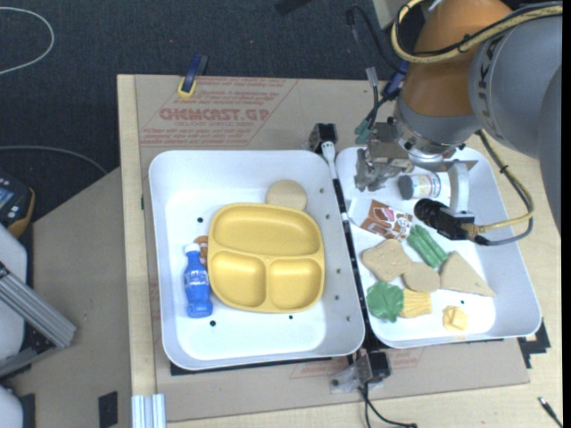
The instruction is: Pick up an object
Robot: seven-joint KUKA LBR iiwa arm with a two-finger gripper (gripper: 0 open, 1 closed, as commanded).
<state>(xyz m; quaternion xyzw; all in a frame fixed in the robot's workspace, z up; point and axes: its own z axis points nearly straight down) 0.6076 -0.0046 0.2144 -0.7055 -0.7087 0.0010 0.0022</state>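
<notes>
My gripper (376, 173) hangs over the back left corner of the right bin (522, 306), near the wall between the two bins. A brown snack packet (385, 218) lies just in front of it, and a small pale jar (421, 185) lies on its side just to its right. Further forward in that bin are a green pickle (426, 244), a tan bread slice (385, 259), a tan triangular slice (464, 275), a green leafy piece (385, 300), a yellow corn piece (416, 305) and a yellow cheese bit (455, 317). I see nothing held between the fingers.
The left bin (169, 181) holds a yellow compartment plate (266, 257), a blue bottle (197, 283) at the plate's left and a beige round piece (286, 194) behind it. The arm's orange band and grey body hang over the right bin's back right.
</notes>
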